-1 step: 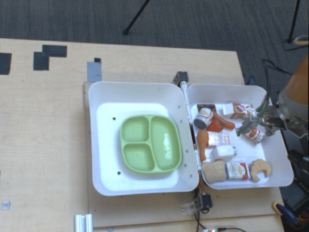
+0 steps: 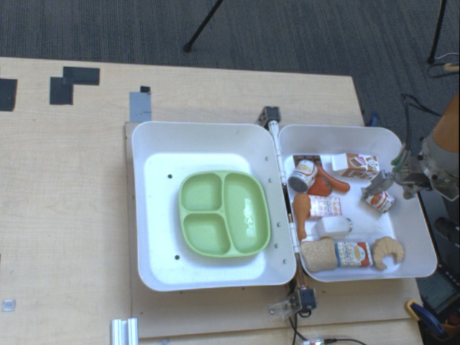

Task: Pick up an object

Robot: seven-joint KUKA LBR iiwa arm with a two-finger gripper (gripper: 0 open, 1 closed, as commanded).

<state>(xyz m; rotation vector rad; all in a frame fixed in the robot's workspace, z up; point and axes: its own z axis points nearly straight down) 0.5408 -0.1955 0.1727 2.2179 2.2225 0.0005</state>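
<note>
My gripper (image 2: 383, 184) reaches in from the right and hangs over the right side of the right bin (image 2: 417, 225). Just below its tip lies a small striped can (image 2: 382, 203), close to it or touching; I cannot tell which. The same bin holds another small can (image 2: 305, 172), a red pepper (image 2: 333, 185), an orange carrot (image 2: 301, 210), a brown-and-white packet (image 2: 358, 165), a pink packet (image 2: 325, 207), a white piece (image 2: 335, 226), a bread slice (image 2: 318, 254), a colourful packet (image 2: 353, 252) and a croissant (image 2: 389, 249).
The left bin (image 2: 154, 214) holds a green three-compartment plate (image 2: 224, 214). A ridge (image 2: 282, 185) separates the two bins. Bare wooden bench (image 2: 65, 214) stretches to the left. The arm's body (image 2: 440, 157) stands beyond the right bin's wall.
</note>
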